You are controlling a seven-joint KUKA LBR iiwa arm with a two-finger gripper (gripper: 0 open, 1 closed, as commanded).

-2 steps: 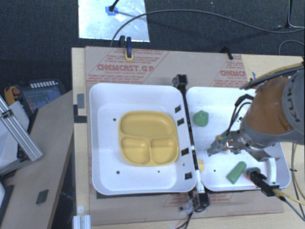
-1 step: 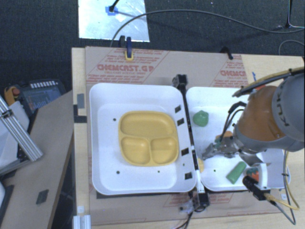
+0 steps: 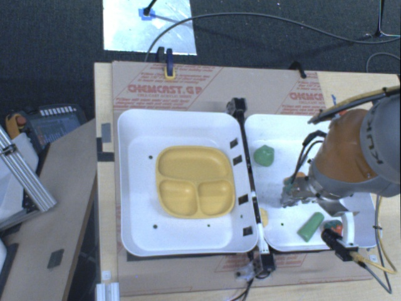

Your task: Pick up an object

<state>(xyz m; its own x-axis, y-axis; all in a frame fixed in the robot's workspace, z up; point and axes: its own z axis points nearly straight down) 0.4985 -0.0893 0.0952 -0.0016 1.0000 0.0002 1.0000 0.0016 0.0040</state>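
Green block (image 3: 310, 226) lies just right of and below my hand (image 3: 289, 196), long axis slanting up-right; grip state I cannot tell.

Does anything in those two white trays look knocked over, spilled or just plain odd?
Nothing looks spilled or broken. The yellow divided plate lies flat in the left bin, turned slightly askew to its walls. In the right bin a green block lies at a slant, and a small yellow piece is tucked against the divider.
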